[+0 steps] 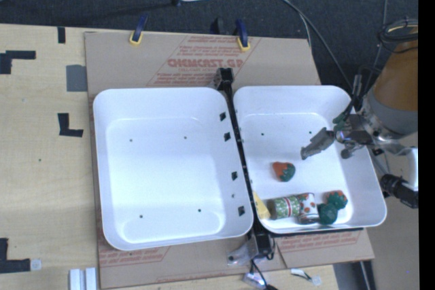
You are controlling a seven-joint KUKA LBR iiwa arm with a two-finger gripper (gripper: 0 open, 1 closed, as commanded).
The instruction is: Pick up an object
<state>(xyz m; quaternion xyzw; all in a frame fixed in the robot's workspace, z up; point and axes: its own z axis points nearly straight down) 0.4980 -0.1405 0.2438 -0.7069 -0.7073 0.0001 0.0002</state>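
Flanking bins (163,241) on cardboard (197,61)

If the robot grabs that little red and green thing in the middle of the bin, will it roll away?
Maybe. The red and green thing looks small and rounded, so a nudge from the gripper could roll it. It lies alone on the smooth right bin floor, so it could also slide.

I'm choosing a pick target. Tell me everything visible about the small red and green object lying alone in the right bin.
The red and green object is small and rounded, red toward the left, dark green toward the right. It lies on the right bin floor near the middle, touching nothing else, apart from the cluster along the near wall. The hand hangs just above and right of it.
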